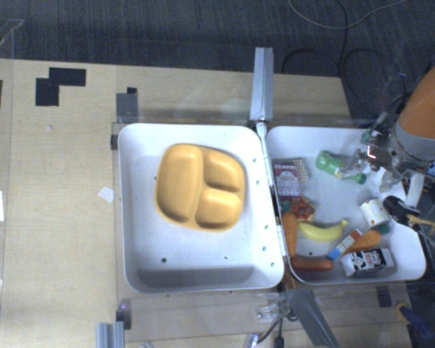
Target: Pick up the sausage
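A: Which step is the arm (424, 114) on?

B: Likely the approach. Its gripper (391, 167) hangs over the right bin (417, 267) near the far right side; how it is set cannot be told.

A: And the sausage (312, 264)?

B: Lying against the bin's near wall, just below the banana (322, 230), well apart from the gripper. Next it must travel over and descend.

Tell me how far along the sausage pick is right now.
Nothing looks done yet: the sausage lies along the near wall of the right bin, below the banana. In hand: the arm is over that bin's far right corner, away from the sausage. Left: move across to it, descend, grasp and lift.
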Robot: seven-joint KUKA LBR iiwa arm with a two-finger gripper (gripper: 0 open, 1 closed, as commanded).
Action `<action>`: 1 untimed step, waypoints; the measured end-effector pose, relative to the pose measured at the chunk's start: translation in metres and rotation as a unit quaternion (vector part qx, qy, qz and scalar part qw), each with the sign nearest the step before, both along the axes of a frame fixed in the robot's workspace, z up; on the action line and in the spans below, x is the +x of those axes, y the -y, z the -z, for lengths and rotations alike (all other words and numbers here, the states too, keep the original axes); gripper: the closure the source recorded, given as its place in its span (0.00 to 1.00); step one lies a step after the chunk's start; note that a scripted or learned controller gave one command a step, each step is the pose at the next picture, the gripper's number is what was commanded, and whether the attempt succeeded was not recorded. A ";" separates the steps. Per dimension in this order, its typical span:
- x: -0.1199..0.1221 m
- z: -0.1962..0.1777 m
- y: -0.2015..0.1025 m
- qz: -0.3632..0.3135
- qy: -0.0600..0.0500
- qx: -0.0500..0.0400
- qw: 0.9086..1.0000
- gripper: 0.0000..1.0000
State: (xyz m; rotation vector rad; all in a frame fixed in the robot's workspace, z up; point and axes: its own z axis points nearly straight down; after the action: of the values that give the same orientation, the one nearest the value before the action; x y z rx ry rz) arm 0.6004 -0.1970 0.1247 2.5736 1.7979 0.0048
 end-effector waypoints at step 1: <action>0.008 0.036 -0.067 -0.128 0.003 -0.002 0.992 0.00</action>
State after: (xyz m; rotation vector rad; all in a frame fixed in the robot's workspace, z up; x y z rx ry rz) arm 0.6086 -0.1304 0.0889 2.3172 2.1085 0.0111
